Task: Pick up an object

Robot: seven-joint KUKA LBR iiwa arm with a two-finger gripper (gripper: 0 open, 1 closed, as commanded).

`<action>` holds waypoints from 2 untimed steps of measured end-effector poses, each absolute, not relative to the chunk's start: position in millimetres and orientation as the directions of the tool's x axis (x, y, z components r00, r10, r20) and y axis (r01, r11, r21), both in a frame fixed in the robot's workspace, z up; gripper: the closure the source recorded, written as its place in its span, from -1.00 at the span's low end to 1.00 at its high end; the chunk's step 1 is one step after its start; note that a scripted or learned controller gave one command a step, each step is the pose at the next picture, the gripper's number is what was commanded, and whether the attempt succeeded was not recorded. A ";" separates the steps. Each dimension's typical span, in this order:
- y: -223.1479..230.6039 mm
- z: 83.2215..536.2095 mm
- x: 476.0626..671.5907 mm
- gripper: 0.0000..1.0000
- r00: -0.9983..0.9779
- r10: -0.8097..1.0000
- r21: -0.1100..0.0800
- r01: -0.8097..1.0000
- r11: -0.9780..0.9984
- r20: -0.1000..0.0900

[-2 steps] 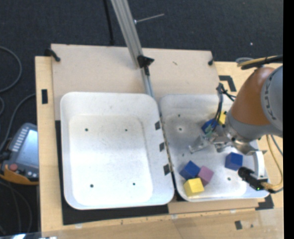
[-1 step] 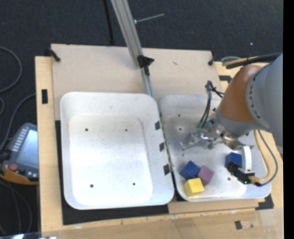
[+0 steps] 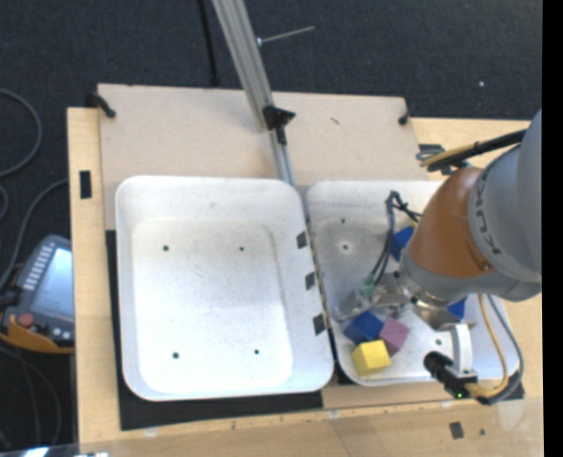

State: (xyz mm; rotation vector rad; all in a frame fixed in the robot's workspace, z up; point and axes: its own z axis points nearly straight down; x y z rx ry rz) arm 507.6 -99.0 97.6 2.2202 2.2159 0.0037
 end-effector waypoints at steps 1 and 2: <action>-162.9 152.9 552.1 -1.00 0.004 1.000 0.010 1.000 -0.004 -0.007; -104.2 96.1 526.5 -1.00 -0.004 1.000 0.003 1.000 0.004 -0.002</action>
